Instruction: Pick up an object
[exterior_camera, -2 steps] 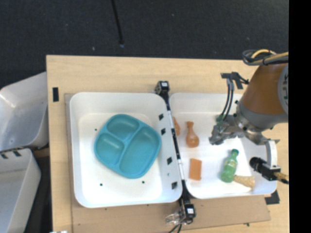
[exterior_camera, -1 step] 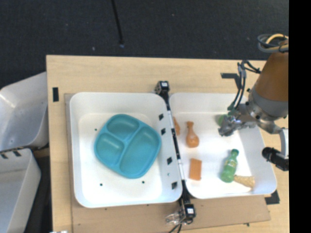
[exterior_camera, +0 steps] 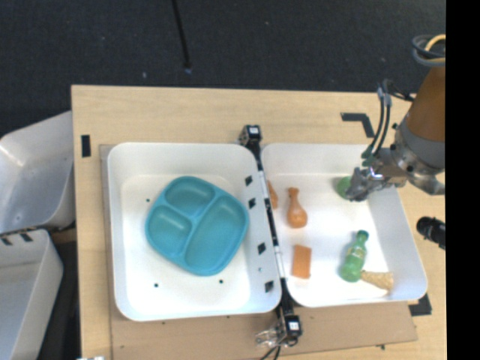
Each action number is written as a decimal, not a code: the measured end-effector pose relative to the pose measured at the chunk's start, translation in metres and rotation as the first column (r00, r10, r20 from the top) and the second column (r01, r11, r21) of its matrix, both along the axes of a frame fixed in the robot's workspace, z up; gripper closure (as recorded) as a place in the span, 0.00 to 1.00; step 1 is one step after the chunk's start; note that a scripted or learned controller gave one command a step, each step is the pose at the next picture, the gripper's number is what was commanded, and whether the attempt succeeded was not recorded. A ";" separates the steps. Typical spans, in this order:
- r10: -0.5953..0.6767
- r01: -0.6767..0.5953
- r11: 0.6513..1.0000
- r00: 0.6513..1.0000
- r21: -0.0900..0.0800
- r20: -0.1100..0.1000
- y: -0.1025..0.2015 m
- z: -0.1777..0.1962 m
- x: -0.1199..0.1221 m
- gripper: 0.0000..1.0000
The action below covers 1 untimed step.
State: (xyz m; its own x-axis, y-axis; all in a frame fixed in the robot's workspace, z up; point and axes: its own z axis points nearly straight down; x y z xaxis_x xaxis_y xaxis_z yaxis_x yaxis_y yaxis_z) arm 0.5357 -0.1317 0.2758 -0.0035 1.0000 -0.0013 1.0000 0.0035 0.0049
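Starting at the near edge of the right bin (exterior_camera: 405, 238), I see a green bottle (exterior_camera: 354, 256) lying on the floor with a tan cone-shaped piece (exterior_camera: 378, 279) touching its lower end, and an orange block (exterior_camera: 301, 262) near the divider. A little further back lies an orange gourd-shaped toy (exterior_camera: 296, 208), with another small orange piece (exterior_camera: 272, 197) tucked against the divider. None of these has been lifted; all rest on the bin floor. Further still, near the back right of that bin, the gripper (exterior_camera: 360, 184) is low over a small green object (exterior_camera: 345, 187), which sits right at its tip. I cannot tell whether the jaws are spread or pressed together, nor whether the green object sits between them, so I would not count a grasp as made. The left bin (exterior_camera: 120, 223) holds a blue divided plate (exterior_camera: 196, 225), well apart from the arm. My judgement: the approach looks done, while the closing and lifting remain.
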 end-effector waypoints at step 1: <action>0.004 -0.004 1.000 1.000 0.002 -0.003 0.051 0.005 0.015 1.00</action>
State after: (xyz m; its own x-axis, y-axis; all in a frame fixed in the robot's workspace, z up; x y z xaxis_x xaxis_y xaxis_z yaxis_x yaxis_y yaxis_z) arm 0.5505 -0.0807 0.2805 -0.0078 1.0000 0.0010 1.0000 0.0078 0.0019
